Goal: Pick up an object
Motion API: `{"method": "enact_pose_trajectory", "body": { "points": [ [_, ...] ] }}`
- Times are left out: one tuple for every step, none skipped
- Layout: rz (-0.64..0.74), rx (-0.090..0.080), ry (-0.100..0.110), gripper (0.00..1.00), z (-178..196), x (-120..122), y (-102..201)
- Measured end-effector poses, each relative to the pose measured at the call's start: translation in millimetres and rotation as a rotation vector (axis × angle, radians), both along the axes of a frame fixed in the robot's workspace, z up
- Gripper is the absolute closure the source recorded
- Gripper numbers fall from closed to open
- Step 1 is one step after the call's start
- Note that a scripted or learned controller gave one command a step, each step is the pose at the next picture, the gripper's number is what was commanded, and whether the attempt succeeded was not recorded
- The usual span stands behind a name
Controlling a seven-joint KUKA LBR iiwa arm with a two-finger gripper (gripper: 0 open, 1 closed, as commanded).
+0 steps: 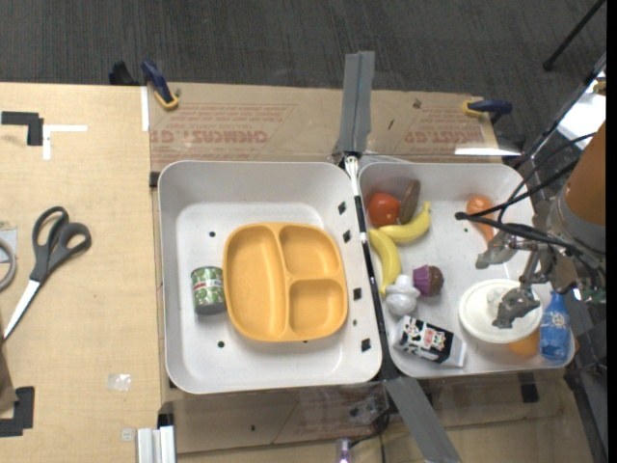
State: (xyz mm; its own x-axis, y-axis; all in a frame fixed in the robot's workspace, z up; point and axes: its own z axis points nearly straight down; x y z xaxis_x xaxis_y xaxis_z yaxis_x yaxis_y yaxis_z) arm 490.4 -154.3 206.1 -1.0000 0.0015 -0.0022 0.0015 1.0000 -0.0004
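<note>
Jaws (516, 307): just over the white bowl (479, 314) in the right bin (439, 174); apart or together, I cannot tell.
Risk: smooth bowl rim may slip; blue bottle (554, 328) beside may be knocked.

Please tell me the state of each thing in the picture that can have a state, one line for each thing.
yellow divided plate: upright in the left bin, nothing in its compartments
green can: lying on its side beside the plate
banana: unpeeled, in the right bin
white bowl: upright, under the gripper
gripper: hanging over the white bowl
scissors: closed, on the bench
</note>
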Motion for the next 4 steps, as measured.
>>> {"method": "enact_pose_trajectory", "body": {
  "points": [
    [-0.273,0.0,-0.001,0.0,-113.4,63.3,2.7],
    [-0.23,0.0,-0.005,0.0,-111.9,152.3,-2.2],
    [-0.485,0.0,-0.002,0.0,-113.0,157.9,37.6],
    [-0.479,0.0,-0.002,0.0,-113.0,131.3,50.7]
  ]
}}
